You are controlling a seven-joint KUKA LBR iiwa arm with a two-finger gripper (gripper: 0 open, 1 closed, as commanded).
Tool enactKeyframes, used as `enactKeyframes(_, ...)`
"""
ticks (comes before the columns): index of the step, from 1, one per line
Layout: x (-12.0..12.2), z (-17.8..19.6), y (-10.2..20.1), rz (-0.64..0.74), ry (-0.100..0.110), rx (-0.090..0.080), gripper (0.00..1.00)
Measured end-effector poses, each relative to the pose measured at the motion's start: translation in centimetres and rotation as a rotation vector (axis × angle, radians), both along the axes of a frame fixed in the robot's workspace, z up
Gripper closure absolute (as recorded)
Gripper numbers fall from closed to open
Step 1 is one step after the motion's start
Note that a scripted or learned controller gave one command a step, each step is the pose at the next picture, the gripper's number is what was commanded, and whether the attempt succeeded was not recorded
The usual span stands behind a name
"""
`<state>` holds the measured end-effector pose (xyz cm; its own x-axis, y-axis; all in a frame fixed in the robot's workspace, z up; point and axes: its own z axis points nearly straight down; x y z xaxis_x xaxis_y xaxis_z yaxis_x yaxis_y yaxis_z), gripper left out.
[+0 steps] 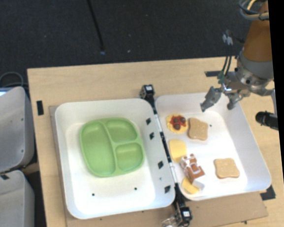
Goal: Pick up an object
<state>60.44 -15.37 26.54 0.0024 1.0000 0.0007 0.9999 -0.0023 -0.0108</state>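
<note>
My gripper [222, 101] hangs over the far side of the right bin [248, 141], open, with nothing between its fingers. Below and to its left lie a toast slice [198, 129] and a small yellow round with red toppings [176, 123]. Closer to the front are a yellow block [178, 149], a brown and white piece [192, 168], a second toast slice [226, 168] and a yellow wedge [189, 186].
The left bin [74, 190] holds a green divided plate [113, 146]. A ridge with black clips [161, 148] separates the two bins. A grey case [5, 127] stands to the bench's left.
</note>
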Motion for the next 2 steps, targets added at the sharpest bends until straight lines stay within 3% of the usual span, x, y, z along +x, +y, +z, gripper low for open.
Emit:
enactKeyframes(1, 0.2, 0.7, 0.0, 0.002, -0.012, -0.001, 0.00)
enactKeyframes(2, 1.1, -4.0, 0.3, 0.005, -0.010, -0.003, 0.00)
